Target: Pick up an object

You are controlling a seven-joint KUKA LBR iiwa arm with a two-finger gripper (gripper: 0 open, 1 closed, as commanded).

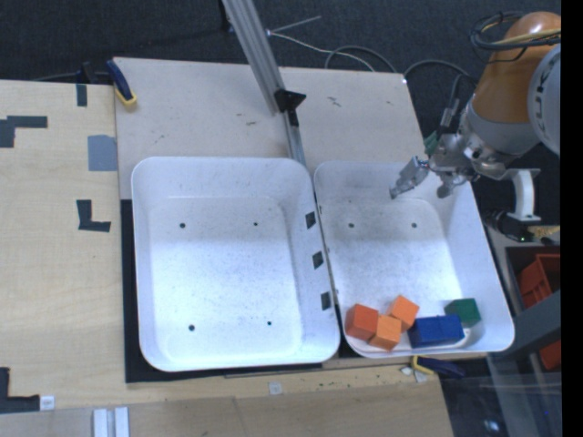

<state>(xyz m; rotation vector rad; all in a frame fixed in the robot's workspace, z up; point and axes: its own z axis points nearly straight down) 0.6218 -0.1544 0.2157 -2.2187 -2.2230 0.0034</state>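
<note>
1. Grey metal arm with an orange band reaches in from the right; its gripper (pixel 424 178) hangs over the far right part of the right bin (pixel 383 244), with nothing between its fingers. The fingers look spread apart, one pointing left and one right.
2. Blocks to pick from are huddled at the right bin's near edge: three orange blocks (pixel 383 321) touching one another, a blue block (pixel 435 331) just beside them, and a green block (pixel 465 310) in the near right corner.
3. Judging by this, the task is at its reaching stage; nothing has been grasped. The next move would call for travel toward the near edge, then a descent onto one block. The crowding and the bin wall may hamper the fingers.
4. Left bin (pixel 228 262) sits touching the right one, holding no blocks.
5. Both bins rest on a pale wooden bench (pixel 55 244). A slanted aluminium rail (pixel 260 48) crosses the far side, with loose cables (pixel 364 62) near it.
</note>
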